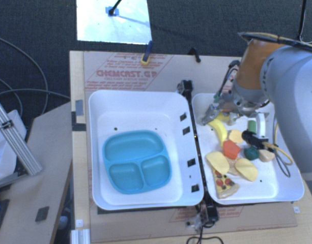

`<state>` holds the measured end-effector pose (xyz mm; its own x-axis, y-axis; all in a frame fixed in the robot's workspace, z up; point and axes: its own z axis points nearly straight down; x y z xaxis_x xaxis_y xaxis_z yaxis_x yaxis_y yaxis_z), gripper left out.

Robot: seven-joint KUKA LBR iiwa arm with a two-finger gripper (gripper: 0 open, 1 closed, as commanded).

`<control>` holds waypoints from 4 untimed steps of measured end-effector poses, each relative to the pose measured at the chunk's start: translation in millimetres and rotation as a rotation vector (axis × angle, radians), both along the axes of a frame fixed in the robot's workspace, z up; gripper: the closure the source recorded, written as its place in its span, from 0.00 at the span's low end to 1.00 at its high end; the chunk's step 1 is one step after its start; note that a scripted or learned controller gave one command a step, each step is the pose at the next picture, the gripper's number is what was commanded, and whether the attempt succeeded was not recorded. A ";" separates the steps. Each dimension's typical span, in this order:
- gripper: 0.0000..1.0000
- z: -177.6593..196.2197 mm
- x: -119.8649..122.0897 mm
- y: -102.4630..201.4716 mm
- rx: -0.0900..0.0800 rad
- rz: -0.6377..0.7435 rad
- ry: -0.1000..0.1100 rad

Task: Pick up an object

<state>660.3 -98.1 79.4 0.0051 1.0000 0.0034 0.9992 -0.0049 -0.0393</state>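
The banana (220, 130) lies in the right bin (288, 187), long axis running up-left to down-right, just below the gripper (213, 112) (toy food crowds its lower end). Whether the gripper is spread or closed, I cannot tell.

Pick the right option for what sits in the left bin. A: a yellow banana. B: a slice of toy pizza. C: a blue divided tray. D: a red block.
C: the blue divided tray lies flat in the left bin, while the pizza slice, banana and red block all lie in the right bin.
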 end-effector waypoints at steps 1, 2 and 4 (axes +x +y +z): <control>0.00 -0.1 -0.1 3.9 -0.004 -0.001 -0.001; 0.00 0.3 0.4 -1.5 0.006 -0.001 0.001; 1.00 10.8 0.1 -4.3 0.000 0.002 0.001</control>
<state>660.4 -102.5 90.2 0.0027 1.0000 0.0030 0.9992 -0.0026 -0.0406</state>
